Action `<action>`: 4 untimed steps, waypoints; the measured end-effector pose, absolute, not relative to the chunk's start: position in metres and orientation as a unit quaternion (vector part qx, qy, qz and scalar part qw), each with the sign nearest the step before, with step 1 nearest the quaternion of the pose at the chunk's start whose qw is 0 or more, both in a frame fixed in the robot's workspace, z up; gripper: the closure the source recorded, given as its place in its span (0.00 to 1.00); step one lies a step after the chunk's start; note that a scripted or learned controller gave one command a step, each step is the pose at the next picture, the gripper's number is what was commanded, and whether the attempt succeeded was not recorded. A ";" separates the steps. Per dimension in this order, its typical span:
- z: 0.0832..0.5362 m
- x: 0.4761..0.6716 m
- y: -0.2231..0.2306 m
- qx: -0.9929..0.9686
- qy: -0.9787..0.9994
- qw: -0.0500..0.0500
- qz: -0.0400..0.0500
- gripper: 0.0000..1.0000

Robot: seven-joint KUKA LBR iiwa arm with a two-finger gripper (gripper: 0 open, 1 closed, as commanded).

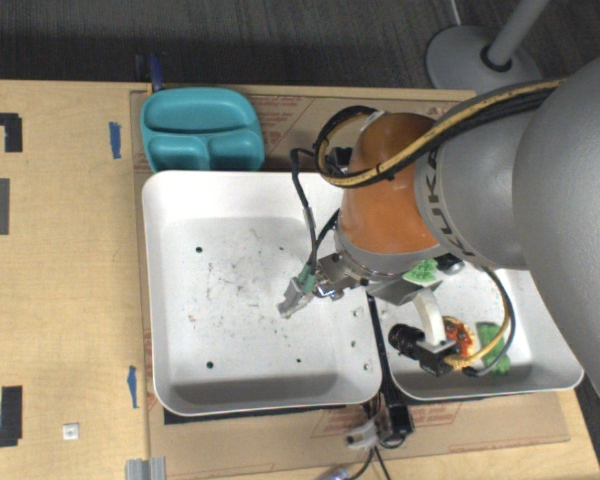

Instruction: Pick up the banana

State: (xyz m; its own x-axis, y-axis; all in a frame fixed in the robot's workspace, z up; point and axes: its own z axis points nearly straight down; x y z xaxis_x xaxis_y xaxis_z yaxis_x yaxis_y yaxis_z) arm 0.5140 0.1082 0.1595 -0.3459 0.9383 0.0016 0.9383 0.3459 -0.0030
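My gripper (298,294) hangs low over the right-middle part of the left bin (180,218), under the orange wrist band. Below it I see only bare, scuffed white floor. A small heap of things lies in the right bin (550,368), mostly hidden by the arm: green pieces (492,334), an orange-red piece (458,336) and a yellow curved strip (477,365) at the front. I cannot tell whether that yellow strip is the banana.
A teal divided tray (202,128) stands behind the left bin on the bench. The arm's big grey body covers most of the right bin and the back right. A lamp base (470,56) sits beyond the bench.
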 end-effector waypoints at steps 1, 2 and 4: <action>0.086 0.480 0.134 -0.409 -0.912 -0.001 -0.001 0.00; 0.086 0.480 0.206 -0.517 -0.856 -0.002 -0.002 0.00; 0.106 0.481 0.207 -0.518 -0.855 -0.001 -0.004 1.00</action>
